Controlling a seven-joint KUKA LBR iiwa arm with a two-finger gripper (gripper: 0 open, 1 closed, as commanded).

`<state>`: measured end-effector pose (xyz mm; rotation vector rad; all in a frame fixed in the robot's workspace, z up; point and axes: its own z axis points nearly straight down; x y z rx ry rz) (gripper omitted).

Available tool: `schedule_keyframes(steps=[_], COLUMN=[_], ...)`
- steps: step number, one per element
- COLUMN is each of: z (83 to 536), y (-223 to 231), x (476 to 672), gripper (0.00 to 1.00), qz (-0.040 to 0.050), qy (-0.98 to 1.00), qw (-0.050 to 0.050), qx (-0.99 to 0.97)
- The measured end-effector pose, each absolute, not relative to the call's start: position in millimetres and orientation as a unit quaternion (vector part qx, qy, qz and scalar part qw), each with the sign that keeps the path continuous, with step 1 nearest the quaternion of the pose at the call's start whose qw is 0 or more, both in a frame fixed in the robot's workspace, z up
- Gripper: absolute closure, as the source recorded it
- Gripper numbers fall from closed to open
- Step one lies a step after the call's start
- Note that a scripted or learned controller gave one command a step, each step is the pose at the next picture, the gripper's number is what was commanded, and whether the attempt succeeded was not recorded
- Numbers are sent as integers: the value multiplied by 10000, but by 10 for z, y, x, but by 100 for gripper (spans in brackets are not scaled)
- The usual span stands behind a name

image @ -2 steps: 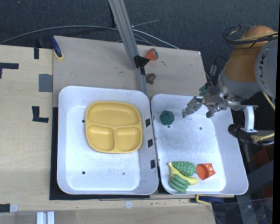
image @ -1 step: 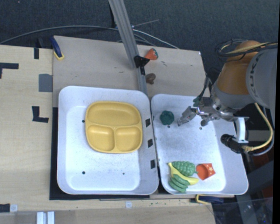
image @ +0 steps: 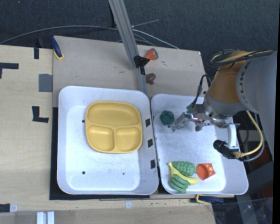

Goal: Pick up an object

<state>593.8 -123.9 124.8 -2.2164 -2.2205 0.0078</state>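
We see the grey two-finger gripper (image: 187,124) hanging with fingers spread and nothing between them in the right white bin (image: 238,181), just beside what seems a dark-green rounded toy (image: 167,117), presumably lined up for grasping.

We see a robot lab: a plywood tabletop (image: 100,62) with tape marks, two white bins (image: 65,143) (toy items inside), loose cables (image: 78,30), a metal pole (image: 127,28).

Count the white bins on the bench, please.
2. The left bin holds a yellow divided plate; the right bin lies beside it, holding toy foods.
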Motion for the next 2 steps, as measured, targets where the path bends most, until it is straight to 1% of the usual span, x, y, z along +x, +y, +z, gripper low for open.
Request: schedule_keyframes(steps=[1,2], z=[1375,1941], y=[-1229,-1325], x=[5949,5947], gripper=[100,100], qz=[8,-11], qy=[-7085,-7073], qw=[13,-20], qx=[-7058,-7069])
